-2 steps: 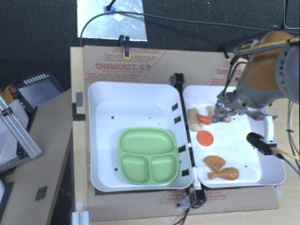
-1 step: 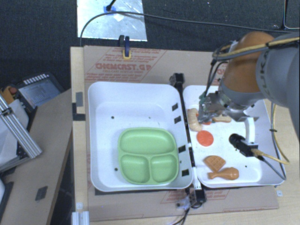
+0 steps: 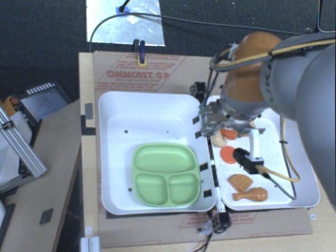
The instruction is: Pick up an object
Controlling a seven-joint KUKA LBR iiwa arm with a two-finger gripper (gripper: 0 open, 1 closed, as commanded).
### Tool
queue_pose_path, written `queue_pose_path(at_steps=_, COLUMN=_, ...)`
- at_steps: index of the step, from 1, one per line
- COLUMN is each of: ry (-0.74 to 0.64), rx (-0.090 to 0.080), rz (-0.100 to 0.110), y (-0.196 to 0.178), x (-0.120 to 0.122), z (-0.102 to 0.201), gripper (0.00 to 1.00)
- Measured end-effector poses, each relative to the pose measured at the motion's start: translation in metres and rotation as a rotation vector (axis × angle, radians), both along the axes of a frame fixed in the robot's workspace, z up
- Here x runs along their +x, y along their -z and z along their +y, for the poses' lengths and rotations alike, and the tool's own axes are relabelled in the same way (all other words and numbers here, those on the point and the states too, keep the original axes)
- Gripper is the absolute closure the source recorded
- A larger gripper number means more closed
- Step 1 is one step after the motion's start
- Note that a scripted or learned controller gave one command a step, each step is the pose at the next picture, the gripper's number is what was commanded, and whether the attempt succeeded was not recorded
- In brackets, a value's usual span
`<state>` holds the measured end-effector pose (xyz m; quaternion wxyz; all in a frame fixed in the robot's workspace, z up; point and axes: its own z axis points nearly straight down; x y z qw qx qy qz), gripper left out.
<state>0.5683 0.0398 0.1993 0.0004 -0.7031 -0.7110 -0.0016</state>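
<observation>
Overhead slanted view of my remote station. The arm (image 3: 294, 72) enters from the right, its orange band above the wrist, and sets the pincer (image 3: 211, 124) low over the upper-left corner of the right bin (image 3: 308, 192), close to the wall it shares with the left bin (image 3: 113, 135). From here I cannot tell whether the pincer is released or clenched, and I see nothing gripped in it.

The candidate objects lie as follows. Just beside the pincer, towards the bin's middle, is an orange piece (image 3: 229, 134). Below that lies a red disc (image 3: 227, 154). Nearer the front wall sit a tan waffle-like square (image 3: 240, 181) and a brown drumstick (image 3: 252, 195), the two close together. All are small toy foods, as far as I can judge.

The left bin holds a green divided plate (image 3: 165, 173), lying flat in its front half. Both bins rest on a printed cardboard sheet (image 3: 142, 73) over the tabletop (image 3: 85, 80).
</observation>
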Motion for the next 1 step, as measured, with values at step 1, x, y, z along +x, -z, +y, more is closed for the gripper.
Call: queue_pose_path(at_steps=1, ry=0.001, rx=0.0, rz=0.001, y=-0.0039, x=-0.0014, z=0.0478, gripper=1.0)
